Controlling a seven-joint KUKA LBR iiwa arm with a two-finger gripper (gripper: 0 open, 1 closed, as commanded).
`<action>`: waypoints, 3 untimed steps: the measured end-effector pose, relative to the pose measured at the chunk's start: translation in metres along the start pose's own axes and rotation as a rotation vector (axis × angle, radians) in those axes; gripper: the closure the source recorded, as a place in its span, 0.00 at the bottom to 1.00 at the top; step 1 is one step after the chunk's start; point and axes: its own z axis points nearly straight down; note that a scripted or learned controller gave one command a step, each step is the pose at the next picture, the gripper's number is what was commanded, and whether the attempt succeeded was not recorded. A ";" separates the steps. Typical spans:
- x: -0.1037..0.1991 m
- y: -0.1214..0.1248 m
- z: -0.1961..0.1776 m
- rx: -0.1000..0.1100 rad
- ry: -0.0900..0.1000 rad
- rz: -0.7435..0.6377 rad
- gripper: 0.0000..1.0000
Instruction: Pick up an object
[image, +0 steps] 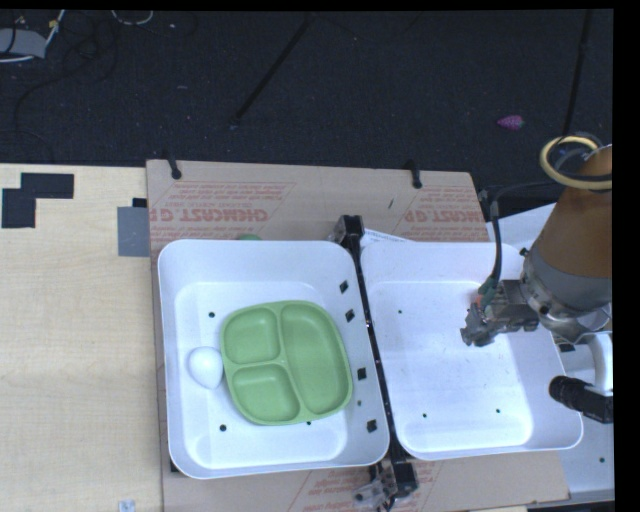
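Observation:
A green divided plate (285, 362) with three compartments lies in the left bin (180, 275). A small white egg-shaped object (205, 366) rests against the plate's left rim on the bin floor. My gripper (480, 328) hangs over the right bin (430, 440), near its right side and far from both objects. I see nothing between its fingers.
A black clamp bar (365, 350) runs between the two bins. The bins rest on a cardboard sheet (300, 200) on the pale wood bench. A black handle-like part (582, 396) sticks out at the right bin's right edge. Cables (495, 240) hang by the arm.

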 end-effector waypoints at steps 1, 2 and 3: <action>0.055 -0.006 0.011 0.001 0.000 0.000 1.00; 0.103 -0.001 0.023 0.003 -0.002 0.002 1.00; 0.160 0.006 0.016 0.000 -0.001 -0.001 1.00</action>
